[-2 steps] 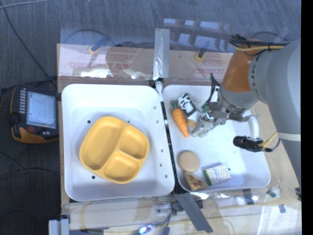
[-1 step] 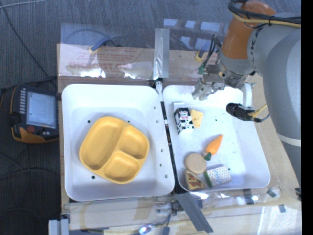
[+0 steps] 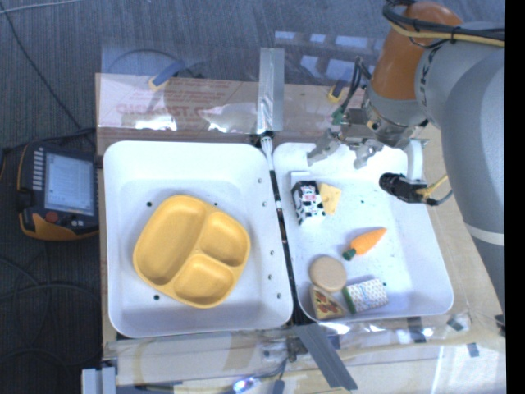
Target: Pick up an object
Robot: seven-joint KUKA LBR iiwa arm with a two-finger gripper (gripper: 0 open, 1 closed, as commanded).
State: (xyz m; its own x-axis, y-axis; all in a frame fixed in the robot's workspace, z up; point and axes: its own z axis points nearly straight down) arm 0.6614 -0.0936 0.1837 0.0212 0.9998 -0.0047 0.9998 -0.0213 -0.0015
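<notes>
Dark grey carpet (image 3: 123, 15) covers the floor beyond the tabletop (image 3: 189, 109), which is brown and covered in glossy, glaring plastic film at its far edge. Thin cables (image 3: 49, 89) trail across the carpet at far left. An orange-edged handheld control pendant (image 3: 53, 189) with a pale screen lies at left.

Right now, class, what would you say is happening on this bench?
A grey robot arm reaches in over the right bin, its claw hovering open above the far end, holding nothing. Below it lie a cow-patterned toy, a cheese wedge, a toy carrot and small food packages. The left bin holds a yellow divided plate.
</notes>
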